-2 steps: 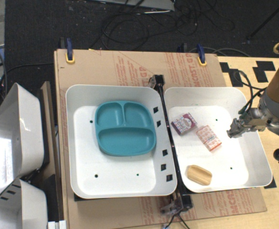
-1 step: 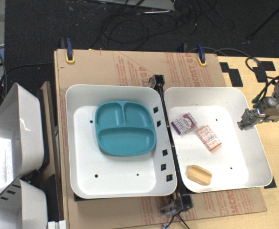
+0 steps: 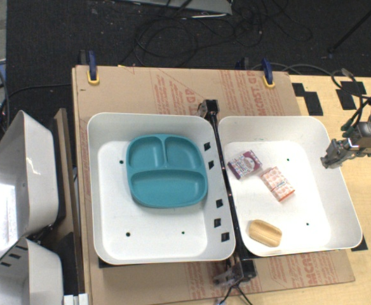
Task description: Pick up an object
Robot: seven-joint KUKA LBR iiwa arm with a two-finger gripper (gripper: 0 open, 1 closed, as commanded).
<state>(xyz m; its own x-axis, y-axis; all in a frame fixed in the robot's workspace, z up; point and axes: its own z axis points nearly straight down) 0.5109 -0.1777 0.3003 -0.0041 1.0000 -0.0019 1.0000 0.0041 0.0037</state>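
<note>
Three candidates untouched in right shallow white bin [image 3: 312,129]: purple packet [image 3: 244,164], red-white carton [image 3: 278,183], tan bread-like block [image 3: 265,233]; end effector [image 3: 335,155] at right rim, opening impossible to tell, nothing lifted.

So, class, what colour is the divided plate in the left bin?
Teal, a blue-green all over; the plate shows best in the camera view.

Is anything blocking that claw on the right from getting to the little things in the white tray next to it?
Nothing visible does. The gripper is at the right bin's right rim; bare white floor lies between it and the red-and-white packet, the purple packet and the tan block.
</note>
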